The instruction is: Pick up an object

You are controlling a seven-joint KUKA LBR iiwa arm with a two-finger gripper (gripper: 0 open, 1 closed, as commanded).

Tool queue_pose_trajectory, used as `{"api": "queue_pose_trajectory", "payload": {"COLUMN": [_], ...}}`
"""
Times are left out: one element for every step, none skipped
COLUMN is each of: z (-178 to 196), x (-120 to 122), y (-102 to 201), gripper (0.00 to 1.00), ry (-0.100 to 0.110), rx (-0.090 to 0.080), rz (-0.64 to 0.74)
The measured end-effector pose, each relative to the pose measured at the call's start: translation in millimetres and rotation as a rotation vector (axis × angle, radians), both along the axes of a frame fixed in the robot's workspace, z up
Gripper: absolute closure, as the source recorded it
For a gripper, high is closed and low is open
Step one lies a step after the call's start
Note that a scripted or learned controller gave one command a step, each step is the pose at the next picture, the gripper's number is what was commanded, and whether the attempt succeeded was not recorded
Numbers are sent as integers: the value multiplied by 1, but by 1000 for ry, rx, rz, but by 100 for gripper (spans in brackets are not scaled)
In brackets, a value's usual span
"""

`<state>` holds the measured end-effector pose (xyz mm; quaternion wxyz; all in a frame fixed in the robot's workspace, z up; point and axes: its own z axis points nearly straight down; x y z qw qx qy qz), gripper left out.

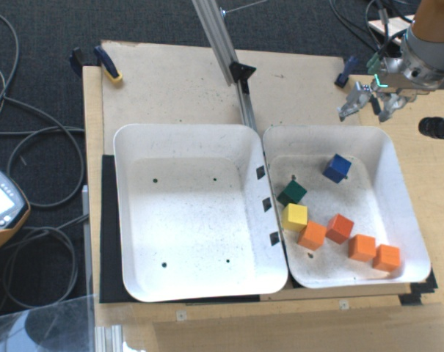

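Camera view, looking down at a slant on bench [170,86] w/ two white bins side by side. Right bin [398,189] holds seven small cubes, all plain-faced, solid colours. Blue cube [337,168] sits apart toward bin's far side, tilted a bit. Dark green cube [292,193] near the divider, w/ yellow cube [296,215] just beside it on the near side, prob. touching. Four orange cubes: one [312,235] touching yellow's near corner, a redder one [340,227] just beside that, then two more [362,247] [387,257] in a row toward bin's near right corner, close together. Left bin [133,145] speckled, a few dark dots on its floor.

No readable writing or brand anywhere; small black tabs along the bins' shared edge, too small to read.

Gripper [370,102] hangs above bench past far rim of right bin, well apart from all cubes. Fingers [351,108] spread, jaws apart, nothing between them, touching nothing. Small green light on gripper body. Grey arm w/ orange band [434,9] enters from upper right.

Also: metal rail [218,31] running diagonally to the gap betw. bins, blue-yellow clamp [108,63] at bench's far left corner, cables [31,123] on dark floor at left.
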<state>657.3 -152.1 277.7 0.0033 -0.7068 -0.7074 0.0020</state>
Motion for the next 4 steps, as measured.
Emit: {"api": "queue_pose_trajectory", "payload": {"z": [3, -41, -104, -163], "x": [1, -1, -3, -5], "y": [0, 2, -3, -12], "gripper": [0, 0, 0, 0], "ry": [-4, 0, 2, 2], "rx": [-2, -1, 0, 0], "rz": [1, 0, -1, -1]}}
